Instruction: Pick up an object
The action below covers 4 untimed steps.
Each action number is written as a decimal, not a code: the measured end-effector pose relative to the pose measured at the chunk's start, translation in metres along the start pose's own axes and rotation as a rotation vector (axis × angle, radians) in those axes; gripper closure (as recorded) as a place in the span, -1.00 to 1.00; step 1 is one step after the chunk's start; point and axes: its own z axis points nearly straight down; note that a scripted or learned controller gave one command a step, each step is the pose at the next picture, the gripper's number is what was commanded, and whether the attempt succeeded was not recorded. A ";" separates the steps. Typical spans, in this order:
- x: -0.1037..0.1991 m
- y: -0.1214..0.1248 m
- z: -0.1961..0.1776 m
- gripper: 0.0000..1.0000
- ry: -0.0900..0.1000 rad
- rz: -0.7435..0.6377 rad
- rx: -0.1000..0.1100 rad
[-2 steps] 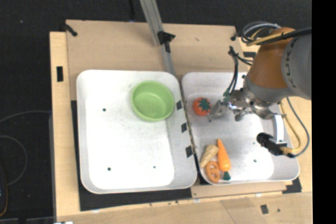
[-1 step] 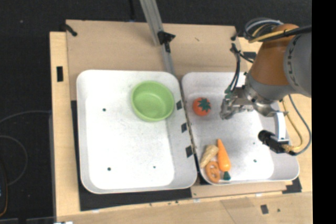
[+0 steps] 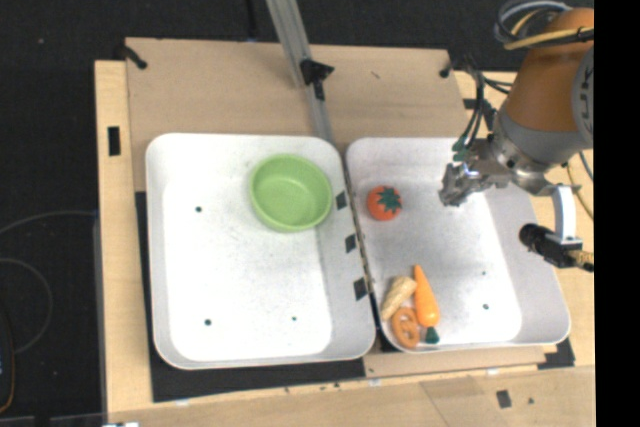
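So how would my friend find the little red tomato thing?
Look in the right bin, the one the claw hangs over. Near its left wall, toward the far end, sits the tomato, alone. It is round and red-orange with a green top, unlike the long carrot in the near corner pile.

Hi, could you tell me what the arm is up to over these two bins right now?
The arm's gripper hangs over the right bin, to the right of a toy tomato, with nothing seen in its grasp. A toy carrot and a few other food pieces lie bunched near that bin's front left corner. The left bin holds a green bowl. Nothing looks picked up yet.
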 end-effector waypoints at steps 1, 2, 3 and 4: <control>0.000 0.001 -0.002 1.00 0.003 -0.001 0.007; 0.049 -0.017 0.001 1.00 0.003 -0.011 0.008; 0.097 -0.025 0.002 1.00 0.003 -0.012 0.007; 0.151 -0.035 -0.001 1.00 0.005 -0.013 0.007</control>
